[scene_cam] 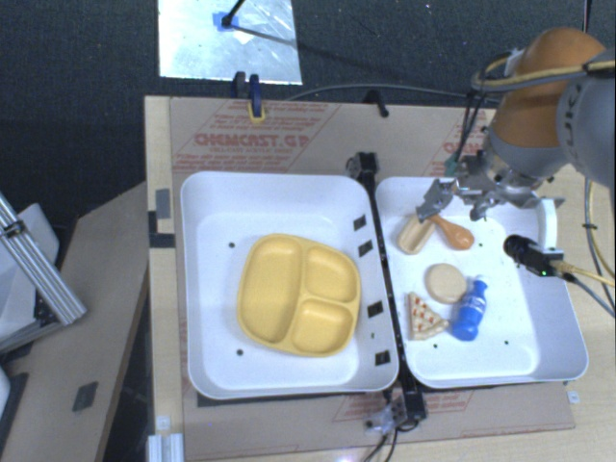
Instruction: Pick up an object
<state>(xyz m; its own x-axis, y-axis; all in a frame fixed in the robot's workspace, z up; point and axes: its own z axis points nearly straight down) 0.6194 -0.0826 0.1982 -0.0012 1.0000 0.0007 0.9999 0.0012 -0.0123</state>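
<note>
You're looking at a yellow divided plate (296,295) sitting alone in the left bin (207,258); in the right bin (553,354) a drumstick toy (435,231) is lying with its long axis running left-low to right, orange end rightward. The gripper (460,198) is hovering just above and slightly right of it, jaws spread, pinching nothing. The cookie (446,282), pizza slice (423,316) and blue bottle (469,310) are sitting nearer the camera.

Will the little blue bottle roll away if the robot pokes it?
Probably a bit. The blue bottle lies on its side in the right bin, and its rounded body looks apt to roll. It likely won't go far: the pizza slice sits close on one side. It looks like small, stiff plastic, so probably light and maybe slippery.
</note>
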